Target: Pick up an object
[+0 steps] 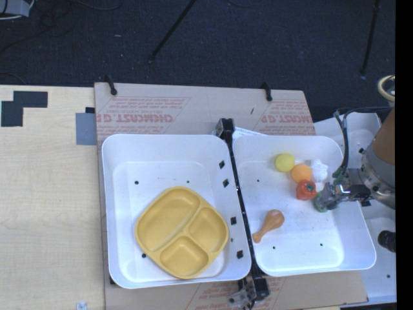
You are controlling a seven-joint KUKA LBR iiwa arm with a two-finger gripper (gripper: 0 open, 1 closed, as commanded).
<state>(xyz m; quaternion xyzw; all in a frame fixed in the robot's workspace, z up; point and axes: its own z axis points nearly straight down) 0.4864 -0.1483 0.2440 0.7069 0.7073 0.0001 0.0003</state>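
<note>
The right bin (pixel 303 254) holds a yellow ball (pixel 284 162), an orange ball (pixel 301 173), a red tomato-like piece (pixel 306 189) and a small white object (pixel 319 170), bunched at its far right. A tan drumstick-shaped toy (pixel 268 225) lies alone near the bin's middle. My gripper (pixel 324 201) hangs low at the bin's right side, just right of the red piece and beside the cluster. Nothing shows between its fingers.
In the left bin (pixel 122 166) lies a yellow divided plate (pixel 182 231). A black divider (pixel 235 199) runs between the two bins. Cardboard backs both bins, and the wooden bench top stretches to the left.
</note>
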